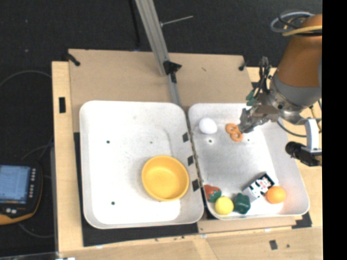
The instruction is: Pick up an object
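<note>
The small orange pretzel-shaped piece (234,132) lies near the back of the right bin (282,161), just right of a white egg (207,126) — the claw (245,124) sits right beside it, its spread impossible to tell — while a yellow bowl (165,177) rests in the left bin (108,145).

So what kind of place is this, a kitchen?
Probably a robot test lab, not a kitchen: a grey-and-orange robot arm reaches over two shallow white plastic bins, which hold small toy-like objects and a round yellow plastic bowl.
</note>
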You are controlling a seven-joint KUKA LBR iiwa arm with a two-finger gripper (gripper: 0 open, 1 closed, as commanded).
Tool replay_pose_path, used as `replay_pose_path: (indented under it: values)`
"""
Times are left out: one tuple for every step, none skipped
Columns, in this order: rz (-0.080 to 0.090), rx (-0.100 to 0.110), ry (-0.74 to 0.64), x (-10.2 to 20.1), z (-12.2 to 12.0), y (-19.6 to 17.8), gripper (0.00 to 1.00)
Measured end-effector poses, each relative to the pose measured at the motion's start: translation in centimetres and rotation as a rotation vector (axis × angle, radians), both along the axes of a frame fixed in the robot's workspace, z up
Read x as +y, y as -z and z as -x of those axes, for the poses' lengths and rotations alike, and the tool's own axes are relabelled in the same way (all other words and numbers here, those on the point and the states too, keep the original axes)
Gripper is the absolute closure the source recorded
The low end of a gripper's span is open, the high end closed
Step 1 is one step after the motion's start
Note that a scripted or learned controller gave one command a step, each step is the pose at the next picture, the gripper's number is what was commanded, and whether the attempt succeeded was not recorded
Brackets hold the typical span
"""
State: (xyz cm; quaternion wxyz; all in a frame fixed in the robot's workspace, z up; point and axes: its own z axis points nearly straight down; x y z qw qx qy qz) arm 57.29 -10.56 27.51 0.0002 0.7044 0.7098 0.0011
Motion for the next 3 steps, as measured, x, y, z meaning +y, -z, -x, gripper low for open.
replay_pose_path:
  values:
    - [0.001, 0.000, 0.000, 5.3, -1.9, 0.4, 1.00]
    - [0.001, 0.000, 0.000, 11.2, -3.4, 0.8, 1.00]
    - [0.000, 0.000, 0.000, 16.5, -4.1, 0.4, 1.00]
